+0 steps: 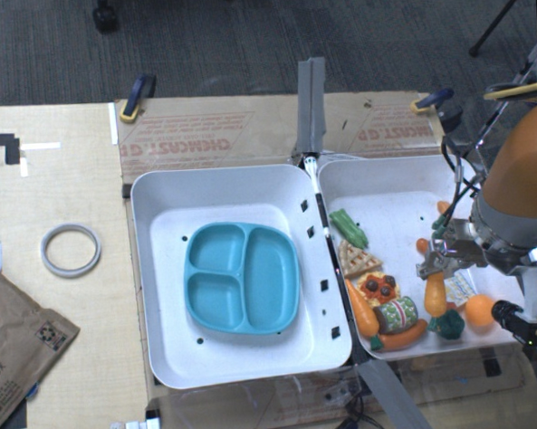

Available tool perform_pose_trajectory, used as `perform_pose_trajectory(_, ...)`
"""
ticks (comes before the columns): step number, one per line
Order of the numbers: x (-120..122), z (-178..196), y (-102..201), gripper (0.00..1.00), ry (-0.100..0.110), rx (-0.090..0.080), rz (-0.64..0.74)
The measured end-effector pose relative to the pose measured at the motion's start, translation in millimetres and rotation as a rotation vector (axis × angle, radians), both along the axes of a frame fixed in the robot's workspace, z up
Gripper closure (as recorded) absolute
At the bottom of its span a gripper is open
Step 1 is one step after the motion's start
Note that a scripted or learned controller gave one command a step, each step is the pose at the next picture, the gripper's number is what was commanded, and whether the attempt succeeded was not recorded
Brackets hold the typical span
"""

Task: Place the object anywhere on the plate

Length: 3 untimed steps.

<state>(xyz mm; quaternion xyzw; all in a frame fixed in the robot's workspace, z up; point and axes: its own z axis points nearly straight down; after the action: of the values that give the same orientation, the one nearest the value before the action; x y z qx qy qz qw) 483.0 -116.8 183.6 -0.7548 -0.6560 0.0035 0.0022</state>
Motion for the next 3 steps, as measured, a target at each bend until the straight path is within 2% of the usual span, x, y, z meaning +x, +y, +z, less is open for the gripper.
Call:
perform_pose_trajectory(1, 5, 51, 98, 1.00, -0.002, 0.001, 0.313)
perform_pose_trajectory(2, 18, 23, 154, 1.00, 0.002, 0.003, 0.510)
perform_pose_trajectory(3, 27, 3, 210, 1.00, 0.002, 0.001, 0.437)
